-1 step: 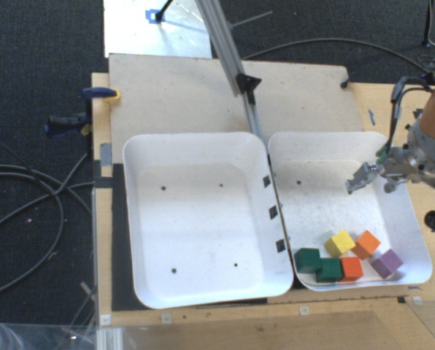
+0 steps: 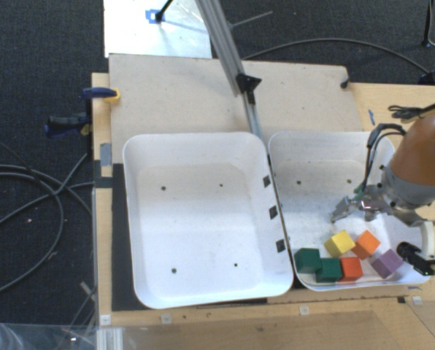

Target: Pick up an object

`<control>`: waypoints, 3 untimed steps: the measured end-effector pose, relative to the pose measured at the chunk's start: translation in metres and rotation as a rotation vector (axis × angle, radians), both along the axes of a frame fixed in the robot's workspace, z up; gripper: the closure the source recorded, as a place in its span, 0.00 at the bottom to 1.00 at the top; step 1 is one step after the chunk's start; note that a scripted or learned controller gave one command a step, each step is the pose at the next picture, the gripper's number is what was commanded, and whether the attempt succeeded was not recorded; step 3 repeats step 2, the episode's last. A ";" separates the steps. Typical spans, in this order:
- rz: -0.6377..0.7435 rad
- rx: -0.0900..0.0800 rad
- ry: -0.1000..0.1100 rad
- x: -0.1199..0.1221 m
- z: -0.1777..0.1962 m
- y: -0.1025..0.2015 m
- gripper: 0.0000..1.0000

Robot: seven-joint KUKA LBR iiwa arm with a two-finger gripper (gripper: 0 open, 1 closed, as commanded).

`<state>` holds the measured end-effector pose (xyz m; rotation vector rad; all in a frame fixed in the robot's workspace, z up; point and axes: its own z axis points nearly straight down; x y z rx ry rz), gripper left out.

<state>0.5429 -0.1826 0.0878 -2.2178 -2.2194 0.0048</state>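
Observation:
Several small blocks lie bunched in the right bin's (image 2: 305, 159) near corner: a yellow block (image 2: 341, 243), an orange block (image 2: 366, 243), a purple block (image 2: 385, 263), a red-orange block (image 2: 351, 267) and two green blocks (image 2: 308, 259) (image 2: 329, 270). My gripper (image 2: 351, 208) hangs just above and behind them, a little to the left of the orange-banded wrist (image 2: 420, 159). Its metal fingers (image 2: 341, 209) stand spread, with nothing between them. The yellow block is the nearest one, right below the fingertips.
The left bin (image 2: 195, 217) sits alongside, sharing a raised middle wall with black clips (image 2: 274, 211). A slanted metal pole (image 2: 225, 42) crosses over the back of the bench. Cables trail off my wrist at the right edge.

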 end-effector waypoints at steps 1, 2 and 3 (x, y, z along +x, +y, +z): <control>0.002 0.002 -0.003 -0.056 0.002 0.042 0.00; 0.004 -0.005 -0.023 -0.049 0.015 0.040 1.00; 0.004 -0.005 -0.023 -0.049 0.015 0.040 1.00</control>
